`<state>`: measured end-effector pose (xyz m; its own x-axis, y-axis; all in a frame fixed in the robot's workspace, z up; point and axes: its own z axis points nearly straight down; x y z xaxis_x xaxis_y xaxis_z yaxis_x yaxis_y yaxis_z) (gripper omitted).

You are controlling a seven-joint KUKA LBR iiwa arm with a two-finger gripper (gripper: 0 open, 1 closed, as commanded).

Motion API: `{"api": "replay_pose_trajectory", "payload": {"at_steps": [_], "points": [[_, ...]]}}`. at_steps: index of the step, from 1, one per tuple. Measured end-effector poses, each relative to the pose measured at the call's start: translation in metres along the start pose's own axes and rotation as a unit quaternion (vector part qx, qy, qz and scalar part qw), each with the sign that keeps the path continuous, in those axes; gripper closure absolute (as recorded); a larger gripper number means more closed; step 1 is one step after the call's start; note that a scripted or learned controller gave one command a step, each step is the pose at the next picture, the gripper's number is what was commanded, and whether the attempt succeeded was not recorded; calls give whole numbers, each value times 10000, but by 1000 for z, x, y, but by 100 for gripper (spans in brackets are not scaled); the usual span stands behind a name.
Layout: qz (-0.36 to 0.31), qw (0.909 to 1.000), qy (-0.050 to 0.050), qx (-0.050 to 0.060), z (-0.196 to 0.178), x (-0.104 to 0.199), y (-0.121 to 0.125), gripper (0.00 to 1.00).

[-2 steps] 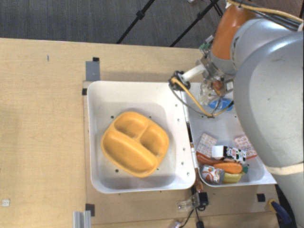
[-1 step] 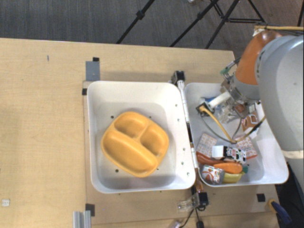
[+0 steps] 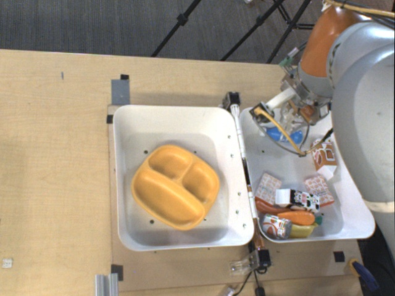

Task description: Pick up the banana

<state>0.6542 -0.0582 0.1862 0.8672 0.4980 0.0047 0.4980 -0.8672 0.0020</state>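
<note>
Banana [image 3: 302,231], as best it can be picked out, is the short yellow shape at the near end of the right bin [image 3: 355,230]. It is wedged under an orange carrot-like piece [image 3: 297,217] and touches a small printed can [image 3: 276,227] on its left. Just a sliver of it shows, and its ends are buried in the clutter, so the shape is hard to confirm.

Up at the far end of that same bin sits the gripper [image 3: 290,108], low over the bin floor and well apart from the banana. A tangle of yellow and blue cable [image 3: 285,133] hangs in front of it, and a pale bar sticks out to the left. Whether the gripper is open or closed, I cannot tell; nothing from the bin can be seen in its grasp.

The arm [image 3: 364,103] is a big grey mass, with its orange band [image 3: 321,32] above. It covers the right side of the bin and runs off the frame.

Between gripper and banana lie two patterned packets [image 3: 269,186], a small black-and-white item [image 3: 297,197] too small to read, and a brown-and-white wrapper [image 3: 324,156] partly tucked under the arm.

Over in the left bin [image 3: 123,165], a yellow sectioned plate [image 3: 176,185] lies flat and in plain view.
</note>
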Motion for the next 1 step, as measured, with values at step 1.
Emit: {"api": "replay_pose_trajectory", "payload": {"at_steps": [1], "points": [[581,9983,5,-7,-93,-115,-43,0]]}}
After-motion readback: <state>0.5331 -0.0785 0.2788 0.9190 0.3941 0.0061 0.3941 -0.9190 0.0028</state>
